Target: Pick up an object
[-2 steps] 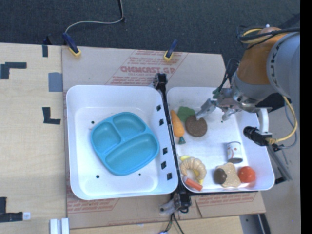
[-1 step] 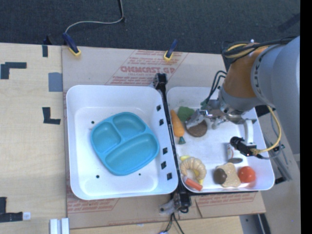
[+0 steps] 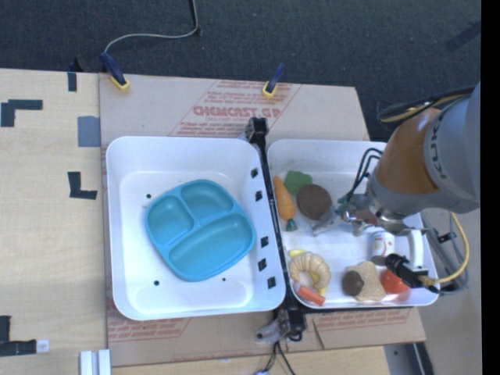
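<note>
1. Right of centre in the frame, the right bin [image 3: 344, 151] holds a scatter of small items, and the arm [image 3: 426, 162] comes into it from the right edge, its orange band sitting above the bin's upper right corner.
2. Just left of the wrist, the gripper [image 3: 332, 219] points toward the bin's middle; a grey finger shows right below a brown round object [image 3: 314, 200], but whether the jaws are released or clenched I cannot tell, as the wrist hides most of them.
3. No item is visibly between the fingers.
4. Next to the brown round object, on its upper left, lies a green piece [image 3: 297, 181]; the two appear to touch.
5. Along the bin's left wall lies an orange carrot [image 3: 285, 201], running top to bottom, just beside the green piece.
6. Lower left in this bin sits a pale croissant-like toy [image 3: 308, 269], with a small orange-red piece [image 3: 312, 294] just below it.
7. Lower right in the same bin is a tan-and-brown lump [image 3: 361, 281], with a red piece [image 3: 394, 281] at its right side.
8. Left of centre, the left bin [image 3: 125, 162] holds a blue divided plate [image 3: 201, 229], lying flat and well apart from the gripper.
9. Under both bins lies a cardboard sheet [image 3: 226, 108], held at its top edge by two yellow clamps [image 3: 116, 75].
</note>
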Motion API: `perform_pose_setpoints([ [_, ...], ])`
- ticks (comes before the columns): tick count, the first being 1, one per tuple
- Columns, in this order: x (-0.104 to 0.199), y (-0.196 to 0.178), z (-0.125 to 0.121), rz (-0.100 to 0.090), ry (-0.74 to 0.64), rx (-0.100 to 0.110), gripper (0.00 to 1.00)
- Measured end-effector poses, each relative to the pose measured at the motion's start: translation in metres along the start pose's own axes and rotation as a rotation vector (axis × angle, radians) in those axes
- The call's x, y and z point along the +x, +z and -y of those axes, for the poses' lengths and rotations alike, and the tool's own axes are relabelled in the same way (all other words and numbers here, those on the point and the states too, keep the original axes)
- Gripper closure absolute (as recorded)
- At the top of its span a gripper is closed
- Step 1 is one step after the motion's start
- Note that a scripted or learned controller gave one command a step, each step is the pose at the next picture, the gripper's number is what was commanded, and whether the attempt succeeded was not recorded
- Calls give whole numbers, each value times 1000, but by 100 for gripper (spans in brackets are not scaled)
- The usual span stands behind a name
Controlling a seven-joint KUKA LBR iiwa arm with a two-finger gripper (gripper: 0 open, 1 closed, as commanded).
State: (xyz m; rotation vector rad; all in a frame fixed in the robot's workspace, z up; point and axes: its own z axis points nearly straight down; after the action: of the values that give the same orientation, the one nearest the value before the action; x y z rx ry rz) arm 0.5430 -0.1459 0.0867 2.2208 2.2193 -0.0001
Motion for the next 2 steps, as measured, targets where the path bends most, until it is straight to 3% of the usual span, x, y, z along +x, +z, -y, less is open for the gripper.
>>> perform_pose_setpoints([
  [1, 35, 0, -66, 5, 0, -7, 0],
  [2, 36, -9, -66, 3, -2, -3, 100],
])
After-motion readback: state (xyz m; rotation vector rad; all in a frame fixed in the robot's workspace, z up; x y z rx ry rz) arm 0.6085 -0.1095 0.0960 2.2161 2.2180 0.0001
